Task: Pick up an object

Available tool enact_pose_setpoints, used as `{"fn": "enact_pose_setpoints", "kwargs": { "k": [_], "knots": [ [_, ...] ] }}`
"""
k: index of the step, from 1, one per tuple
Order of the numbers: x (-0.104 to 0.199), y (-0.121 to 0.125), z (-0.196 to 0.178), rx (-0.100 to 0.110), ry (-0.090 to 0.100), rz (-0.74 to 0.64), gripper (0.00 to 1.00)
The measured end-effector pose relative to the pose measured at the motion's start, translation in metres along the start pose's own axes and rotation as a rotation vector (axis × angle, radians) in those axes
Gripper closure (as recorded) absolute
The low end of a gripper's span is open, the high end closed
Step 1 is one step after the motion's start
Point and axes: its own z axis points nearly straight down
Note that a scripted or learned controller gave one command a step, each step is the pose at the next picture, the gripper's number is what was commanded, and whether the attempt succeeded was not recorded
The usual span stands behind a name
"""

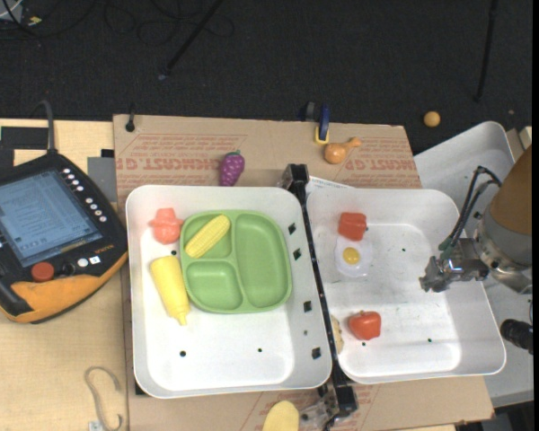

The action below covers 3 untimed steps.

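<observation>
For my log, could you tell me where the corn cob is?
The corn cob lies in the green tray's upper-left compartment, in the left bin.

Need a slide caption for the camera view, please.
Gripper over the right bin near two red toys; green plate in the left bin.

Two shallow white plastic bins sit side by side on a brown cardboard sheet (269, 146). Left bin (216, 357): green three-compartment plastic tray (238, 263) toward the rear, yellow toy corn cob (207, 235) in the tray's rear-left compartment. Pink toy piece (165, 226) just left of the tray; yellow toy bottle (171, 287) in front of it, along the tray's left edge. Right bin (431, 353): red toy block (352, 225) at rear left, toy fried egg (351, 259) just in front of it, red toy tomato (366, 325) nearer the front edge. Two-finger gripper (434, 277) over the right bin's right part, apart from all three. Behind the bins on the cardboard: purple toy grape bunch (232, 167) left, orange toy pear (339, 151) right. Black-and-orange teach pendant (45, 232) left of the bins.
</observation>
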Motion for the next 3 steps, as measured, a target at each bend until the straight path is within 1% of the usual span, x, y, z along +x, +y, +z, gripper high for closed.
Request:
{"fn": "enact_pose_setpoints", "kwargs": {
  "k": [1,2,3],
  "knots": [
    [-0.001,0.001,-0.037,0.000,0.000,-0.001,1.00],
    [0.043,-0.014,-0.034,0.007,0.003,-0.002,1.00],
    [0.097,-0.010,-0.042,0.004,0.004,-0.005,1.00]
  ]
}}
